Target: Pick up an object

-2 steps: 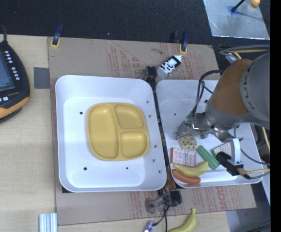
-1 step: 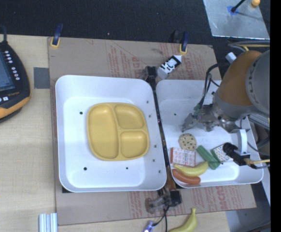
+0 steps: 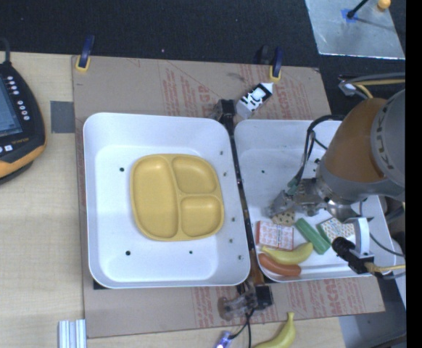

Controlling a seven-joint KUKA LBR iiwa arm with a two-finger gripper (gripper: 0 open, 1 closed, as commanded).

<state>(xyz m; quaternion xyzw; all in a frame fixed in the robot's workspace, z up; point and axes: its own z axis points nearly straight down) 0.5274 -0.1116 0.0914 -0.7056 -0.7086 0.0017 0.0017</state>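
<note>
We could not tell the gripper's (image 3: 292, 203) state; the green stick (image 3: 312, 235) lay just beside it, axis diagonal.

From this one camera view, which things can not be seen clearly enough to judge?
- End effector: the arm's own wrist covers it, so its fingers are not readable.
- Right bin: the arm hides its right part.
- Patterned packets: print too small to read.
- Banana below the bins: cut off by the bottom edge.
- Hot dog: partly under the bin's banana.
</note>
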